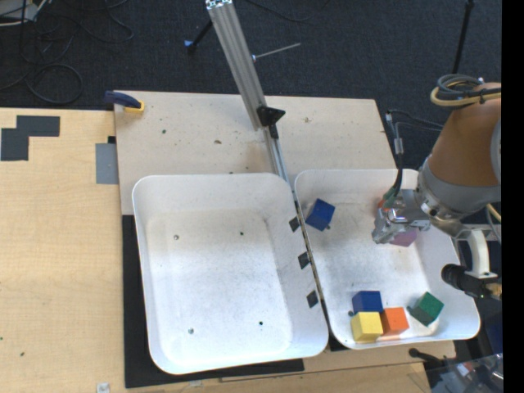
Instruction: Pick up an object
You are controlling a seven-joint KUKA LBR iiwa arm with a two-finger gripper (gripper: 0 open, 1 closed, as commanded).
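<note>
- The gripper [393, 223] is seen at the right of the frame, low over the right bin [352, 199], below the grey and orange arm [463, 158].
- A pinkish-purple block [404, 237] is tucked right at the metal tip; whether it is actually clamped cannot be told, and the gripper's open or closed state cannot be read from this angle.
- Progress is judged as mid-attempt: the block has been reached, but a lift clear of the bin floor is not shown, so the pick itself is left to be done.
- Just to the left, a blue cube [320, 214] is found lying tilted near the divider between the bins.
- At the lower right, four blocks are clustered: a dark blue block [368, 302], a yellow block [368, 326] touching it, an orange block [395, 320] beside that, and a green block [426, 308] turned at an angle.
- All blocks look hard, matte and sharp-edged.
- Both bins are shallow, white, round-cornered and speckled with dark marks; the left bin [213, 277] sits at centre frame.
- A ribbed aluminium bar [239, 60] slants in from the top.
</note>
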